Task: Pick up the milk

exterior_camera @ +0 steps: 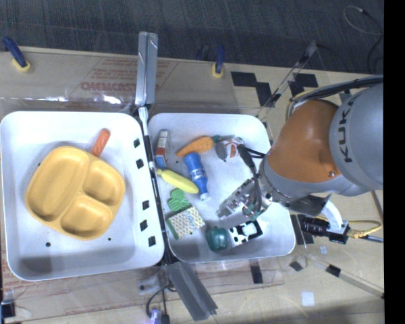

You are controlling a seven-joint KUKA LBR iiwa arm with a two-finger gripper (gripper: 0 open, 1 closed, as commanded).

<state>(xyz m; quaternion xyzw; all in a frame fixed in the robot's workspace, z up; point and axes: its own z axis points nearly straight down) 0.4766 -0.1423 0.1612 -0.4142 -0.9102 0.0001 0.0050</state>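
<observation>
Gripper [241, 204] sits low in the right bin [273, 245]; we cannot tell how it is set. Just below it we see one black-and-white milk carton [245, 233], beside one green ball [217, 238]. We count one blue bottle [196, 173], one banana [177, 179], one carrot [195, 145]. One yellow tray [75, 190] fills the left bin [13, 181].

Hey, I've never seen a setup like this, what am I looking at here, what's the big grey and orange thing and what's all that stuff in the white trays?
One camera looks down on a bench. The grey and orange thing is a robot arm, reaching in from the right; its gripper hangs low over the right bin. That bin holds toy groceries: a carrot, blue bottle, banana and a black-and-white cow-patterned milk carton, just below the gripper. The left bin holds a yellow divided tray. I can't tell whether anything is held.
</observation>
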